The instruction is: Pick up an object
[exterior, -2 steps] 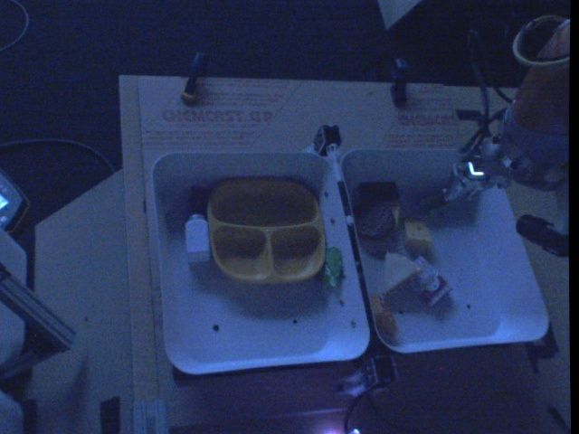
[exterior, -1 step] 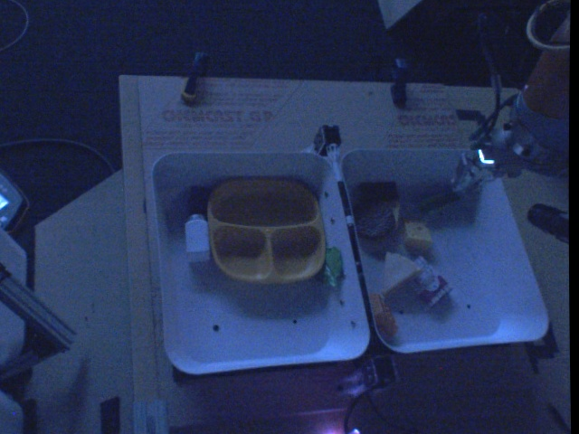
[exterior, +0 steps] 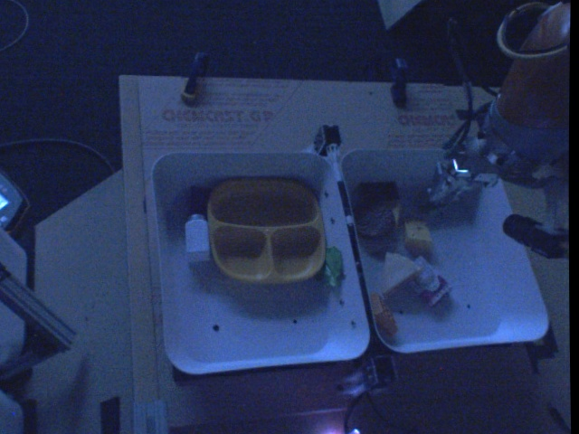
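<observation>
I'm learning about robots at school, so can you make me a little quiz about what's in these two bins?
1. True or false: the yellow tray with compartments lies in the right bin.
2. Which thing stands right beside the tray's left edge? A) a small white bottle B) a spoon C) a red ball
3. Fill in: the gripper hangs over the ______ bin, near its far edge.

Key
1. False. The tray lies in the left bin.
2. A, the small white bottle.
3. Right. The small yellow block lies in that bin too, nearer the camera than the gripper.
</observation>
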Available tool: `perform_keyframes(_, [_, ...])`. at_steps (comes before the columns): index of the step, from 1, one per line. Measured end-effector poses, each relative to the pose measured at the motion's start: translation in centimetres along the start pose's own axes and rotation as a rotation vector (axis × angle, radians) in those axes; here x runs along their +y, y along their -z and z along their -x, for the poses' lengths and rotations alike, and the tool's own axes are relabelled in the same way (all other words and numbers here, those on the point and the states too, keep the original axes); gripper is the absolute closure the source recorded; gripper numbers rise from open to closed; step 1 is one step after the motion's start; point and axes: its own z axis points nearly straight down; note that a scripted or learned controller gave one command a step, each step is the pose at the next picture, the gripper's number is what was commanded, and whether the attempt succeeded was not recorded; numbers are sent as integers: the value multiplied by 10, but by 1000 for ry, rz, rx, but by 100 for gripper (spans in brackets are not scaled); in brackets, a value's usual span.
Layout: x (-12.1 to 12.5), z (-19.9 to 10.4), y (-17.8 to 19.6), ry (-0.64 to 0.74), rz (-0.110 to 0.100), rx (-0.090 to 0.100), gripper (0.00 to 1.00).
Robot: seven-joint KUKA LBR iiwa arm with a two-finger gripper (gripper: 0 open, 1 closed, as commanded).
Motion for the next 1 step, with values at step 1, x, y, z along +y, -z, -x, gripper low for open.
perform_keyframes(1, [-8, -23, -7, -2, -1, -1, 100])
